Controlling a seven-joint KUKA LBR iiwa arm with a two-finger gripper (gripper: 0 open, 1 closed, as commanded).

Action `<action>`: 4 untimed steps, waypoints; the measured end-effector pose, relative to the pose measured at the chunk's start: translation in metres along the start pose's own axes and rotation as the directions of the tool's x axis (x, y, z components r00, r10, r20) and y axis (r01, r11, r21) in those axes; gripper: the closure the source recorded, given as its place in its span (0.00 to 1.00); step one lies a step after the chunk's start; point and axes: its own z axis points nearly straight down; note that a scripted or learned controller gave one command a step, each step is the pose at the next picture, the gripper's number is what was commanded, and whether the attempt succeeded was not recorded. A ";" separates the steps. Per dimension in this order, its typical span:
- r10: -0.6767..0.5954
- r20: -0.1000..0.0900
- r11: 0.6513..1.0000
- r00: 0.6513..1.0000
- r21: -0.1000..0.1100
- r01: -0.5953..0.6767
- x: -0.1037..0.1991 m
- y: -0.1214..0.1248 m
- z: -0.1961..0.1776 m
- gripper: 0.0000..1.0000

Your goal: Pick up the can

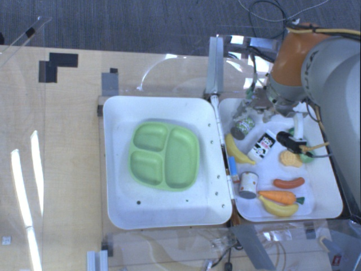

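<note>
From the overhead camera I saw two cans in the right bin [336,208], at the right of the frame. One, the small can [247,184], stood upright near the bin's left wall, low in the frame, just beside the blue marker [232,166] and below the yellow banana [237,150]. The other, a dark can [242,127], lay tilted near the bin's upper left corner, directly under the gripper [252,110]. I judged either one to be light, stiff and smooth-walled, so likely to slip or roll if pinched off-centre; I would take it across the middle of the round body, the fingers square to its axis. The tilted one looked the harder, since it could skid against the bin wall. The arm came in from the upper right, its orange band [293,58] above the wrist, the wrist bent down over the bin's upper left corner. The gripper sat touching or just above the dark can, but I could not tell how its fingers stood, nor whether the can was gripped. The green plate [164,155] lay in the left bin [118,208], well apart.
</note>
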 end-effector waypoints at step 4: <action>0.046 0.001 0.999 0.999 0.008 -0.046 -0.028 -0.024 0.022 0.00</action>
